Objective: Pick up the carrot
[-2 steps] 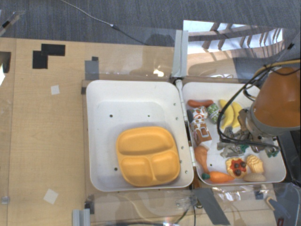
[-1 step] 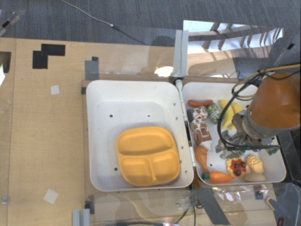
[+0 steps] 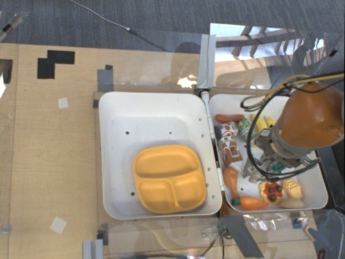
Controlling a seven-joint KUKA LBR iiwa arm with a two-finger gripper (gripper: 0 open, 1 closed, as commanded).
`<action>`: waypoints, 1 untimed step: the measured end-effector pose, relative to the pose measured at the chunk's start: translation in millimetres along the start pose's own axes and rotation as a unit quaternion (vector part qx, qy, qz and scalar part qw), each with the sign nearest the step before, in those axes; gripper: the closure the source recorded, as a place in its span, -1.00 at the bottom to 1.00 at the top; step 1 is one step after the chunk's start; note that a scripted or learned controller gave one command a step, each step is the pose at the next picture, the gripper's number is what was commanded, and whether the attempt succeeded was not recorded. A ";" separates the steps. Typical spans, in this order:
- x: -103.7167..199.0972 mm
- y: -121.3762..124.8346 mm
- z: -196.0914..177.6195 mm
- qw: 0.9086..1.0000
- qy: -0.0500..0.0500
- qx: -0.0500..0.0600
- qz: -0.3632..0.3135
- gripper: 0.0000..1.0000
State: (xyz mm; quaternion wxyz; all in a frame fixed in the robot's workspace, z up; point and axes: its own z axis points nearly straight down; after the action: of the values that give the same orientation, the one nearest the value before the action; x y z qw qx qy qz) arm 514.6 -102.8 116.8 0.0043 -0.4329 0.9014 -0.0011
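Carrot [image 3: 253, 202] low in my right bin [image 3: 321, 198], my gripper [image 3: 257, 165] above it.

Nearest the camera, the carrot lies along the right bin's front edge at about 7 o'clock in that bin, its green tip pointing to 9 o'clock. An orange-pink piece of play food [image 3: 231, 179] stands just beside it at 11 o'clock, and a pizza slice [image 3: 271, 191] with dark toppings sits close at 2 o'clock. My gripper hangs over the bin's middle, above the carrot at 12 o'clock; I cannot tell how far it is open, and I see nothing held in it. A printed packet [image 3: 230, 143] lies at 10 o'clock from the gripper, its writing too small to read. The left bin [image 3: 116, 144] carries a yellow divided plate [image 3: 169, 178] at 5 o'clock on the counter [image 3: 48, 161].
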 end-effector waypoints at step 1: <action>48.8 -52.3 -104.2 1.000 0.001 0.006 -0.006 1.00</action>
State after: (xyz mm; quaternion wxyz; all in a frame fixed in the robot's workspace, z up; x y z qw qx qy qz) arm 524.1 -173.8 221.0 0.0062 -0.4387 0.8986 -0.0065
